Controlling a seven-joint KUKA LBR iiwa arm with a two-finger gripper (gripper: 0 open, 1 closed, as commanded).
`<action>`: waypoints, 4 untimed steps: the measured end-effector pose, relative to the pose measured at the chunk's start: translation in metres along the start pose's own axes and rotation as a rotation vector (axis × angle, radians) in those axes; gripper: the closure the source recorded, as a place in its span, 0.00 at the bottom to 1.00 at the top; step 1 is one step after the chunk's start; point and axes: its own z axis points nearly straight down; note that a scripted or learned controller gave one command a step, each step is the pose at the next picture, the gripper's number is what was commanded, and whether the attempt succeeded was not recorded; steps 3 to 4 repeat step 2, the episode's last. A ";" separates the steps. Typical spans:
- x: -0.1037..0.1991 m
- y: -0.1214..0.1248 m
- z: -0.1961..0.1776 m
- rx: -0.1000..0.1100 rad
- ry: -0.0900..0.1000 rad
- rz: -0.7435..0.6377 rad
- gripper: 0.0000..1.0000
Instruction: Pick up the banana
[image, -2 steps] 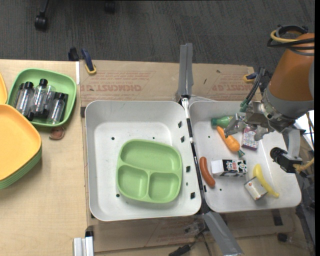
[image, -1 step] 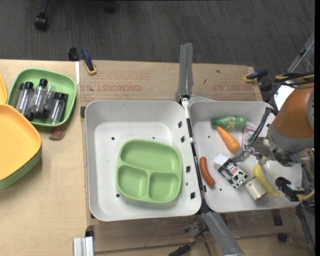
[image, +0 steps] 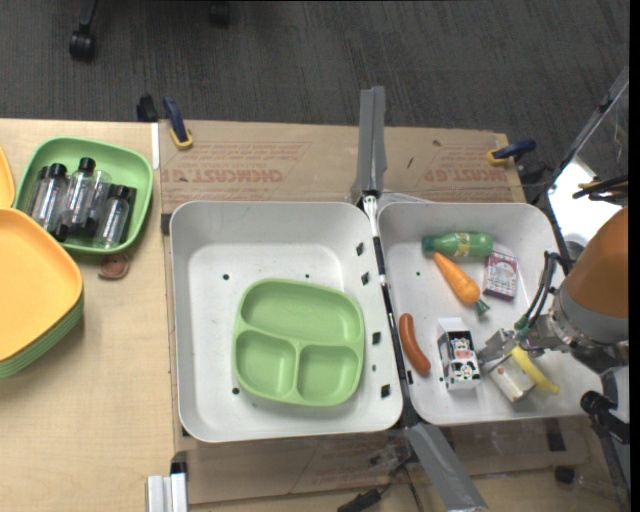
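You'll find the banana (image: 534, 374) near the right bin's (image: 430, 400) near-right corner, its long axis slanting from far-left to near-right. A pale cup-like item (image: 508, 383) touches it; a small carton (image: 458, 358) lies just left. The gripper (image: 510, 345) hovers at the banana's far end; its opening can't be judged.

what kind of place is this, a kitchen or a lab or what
Probably a robotics lab rather than a kitchen: two white bins clamped side by side on a cardboard-covered bench, toy food such as a banana and carrot, and office-chair casters on carpet.
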 end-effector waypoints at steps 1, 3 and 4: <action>-0.001 0.000 -0.009 0.000 0.000 0.004 1.00; 0.048 0.044 -0.052 0.000 -0.002 0.071 1.00; 0.048 0.044 -0.052 0.000 -0.002 0.071 1.00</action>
